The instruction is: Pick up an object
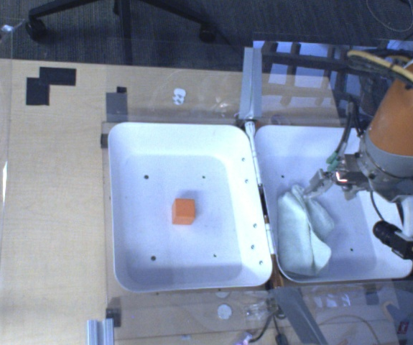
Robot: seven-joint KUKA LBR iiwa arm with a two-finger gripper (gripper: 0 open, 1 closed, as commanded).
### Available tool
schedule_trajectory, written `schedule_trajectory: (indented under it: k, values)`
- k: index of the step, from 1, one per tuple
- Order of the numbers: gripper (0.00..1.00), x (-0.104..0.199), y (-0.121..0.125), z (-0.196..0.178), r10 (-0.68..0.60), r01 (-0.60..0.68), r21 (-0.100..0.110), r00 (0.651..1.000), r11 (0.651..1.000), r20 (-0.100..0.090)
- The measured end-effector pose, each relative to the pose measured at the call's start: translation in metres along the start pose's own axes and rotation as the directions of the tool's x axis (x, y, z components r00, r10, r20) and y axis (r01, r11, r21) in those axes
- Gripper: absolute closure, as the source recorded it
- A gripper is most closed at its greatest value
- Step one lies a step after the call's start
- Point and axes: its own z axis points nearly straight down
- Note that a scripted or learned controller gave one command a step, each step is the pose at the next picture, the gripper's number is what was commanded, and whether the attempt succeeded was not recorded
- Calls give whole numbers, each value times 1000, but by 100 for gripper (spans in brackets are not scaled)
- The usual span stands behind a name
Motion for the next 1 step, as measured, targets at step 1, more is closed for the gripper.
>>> schedule_trajectory:
  k: [1]
  values:
    - [0, -15, 23, 130, -115, 115, -11, 993, 993, 2]
